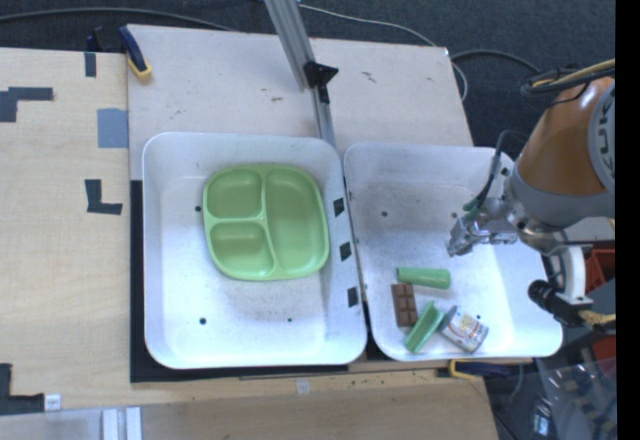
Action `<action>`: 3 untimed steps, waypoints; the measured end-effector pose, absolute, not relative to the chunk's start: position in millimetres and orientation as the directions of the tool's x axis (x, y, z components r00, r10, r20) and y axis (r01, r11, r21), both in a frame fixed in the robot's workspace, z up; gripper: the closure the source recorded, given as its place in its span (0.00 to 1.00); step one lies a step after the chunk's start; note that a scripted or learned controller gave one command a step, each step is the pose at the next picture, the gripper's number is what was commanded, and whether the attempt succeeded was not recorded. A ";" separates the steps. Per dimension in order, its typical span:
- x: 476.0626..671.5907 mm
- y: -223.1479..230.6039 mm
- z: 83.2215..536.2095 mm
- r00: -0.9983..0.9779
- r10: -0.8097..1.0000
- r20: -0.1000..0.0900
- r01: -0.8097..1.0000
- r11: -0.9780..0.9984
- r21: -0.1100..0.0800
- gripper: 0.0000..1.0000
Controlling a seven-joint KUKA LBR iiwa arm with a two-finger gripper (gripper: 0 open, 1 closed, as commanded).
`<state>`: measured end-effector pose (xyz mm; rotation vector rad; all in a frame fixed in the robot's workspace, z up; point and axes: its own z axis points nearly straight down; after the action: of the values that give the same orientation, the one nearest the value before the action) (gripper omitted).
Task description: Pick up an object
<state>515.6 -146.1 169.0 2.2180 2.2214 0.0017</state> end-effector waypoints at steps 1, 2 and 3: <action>520.4 -152.4 214.2 -0.001 1.000 -0.002 1.000 0.001 0.003 1.00; 521.3 -152.2 249.1 -0.002 1.000 -0.001 1.000 0.002 0.003 1.00; 515.3 -100.4 253.8 -0.006 1.000 0.002 1.000 0.006 -0.001 1.00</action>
<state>515.3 -100.4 253.8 2.2159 2.2300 0.0012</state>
